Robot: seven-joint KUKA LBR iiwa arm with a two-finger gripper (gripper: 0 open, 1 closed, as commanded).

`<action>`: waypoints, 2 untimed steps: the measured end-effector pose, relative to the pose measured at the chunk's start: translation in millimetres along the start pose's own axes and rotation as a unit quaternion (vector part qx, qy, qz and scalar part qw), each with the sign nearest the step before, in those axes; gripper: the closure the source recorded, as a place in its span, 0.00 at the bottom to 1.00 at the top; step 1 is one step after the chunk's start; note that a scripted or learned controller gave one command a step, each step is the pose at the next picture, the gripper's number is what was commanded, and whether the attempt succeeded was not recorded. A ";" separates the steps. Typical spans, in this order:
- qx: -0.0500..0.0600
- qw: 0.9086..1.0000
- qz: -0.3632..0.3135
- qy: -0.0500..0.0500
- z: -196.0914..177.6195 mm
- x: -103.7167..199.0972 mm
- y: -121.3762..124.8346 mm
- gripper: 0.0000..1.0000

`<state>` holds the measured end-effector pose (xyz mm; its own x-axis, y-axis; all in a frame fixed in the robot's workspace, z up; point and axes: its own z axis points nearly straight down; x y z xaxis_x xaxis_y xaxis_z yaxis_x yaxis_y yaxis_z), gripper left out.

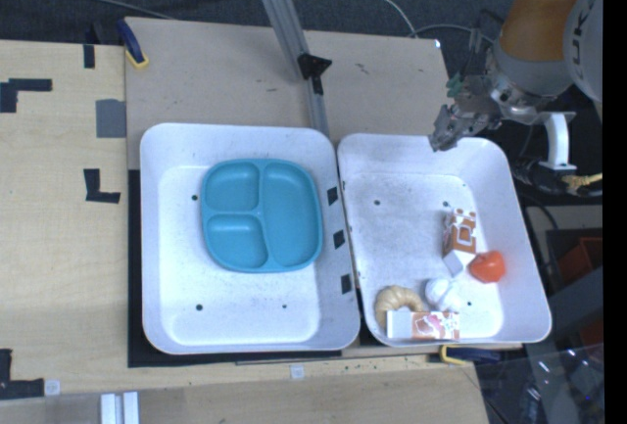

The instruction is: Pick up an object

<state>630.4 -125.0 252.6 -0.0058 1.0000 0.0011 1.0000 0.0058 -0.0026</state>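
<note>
Evidently poised to descend, the jaws [443, 139] hang over the right bin's [392, 216] far rim, their spread impossible to tell, well apart from the objects [460, 265] clustered in its near-right corner.

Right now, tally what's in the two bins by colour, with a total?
Blue: 1, the divided plate in the left bin
Orange-red: 1, the round piece
Tan: 1, the croissant-shaped piece
White with orange print: 2, the small carton and the flat packet
White: 1, the small lump
Total: 6, five of them in the right bin
</note>
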 end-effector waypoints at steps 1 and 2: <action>-0.001 1.000 0.000 0.000 0.5 52.7 -10.5 1.00; 0.000 1.000 0.000 0.000 6.8 108.1 -20.6 1.00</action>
<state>609.2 -17.0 246.0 -0.0066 1.0000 0.0017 1.0000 0.0066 -0.0027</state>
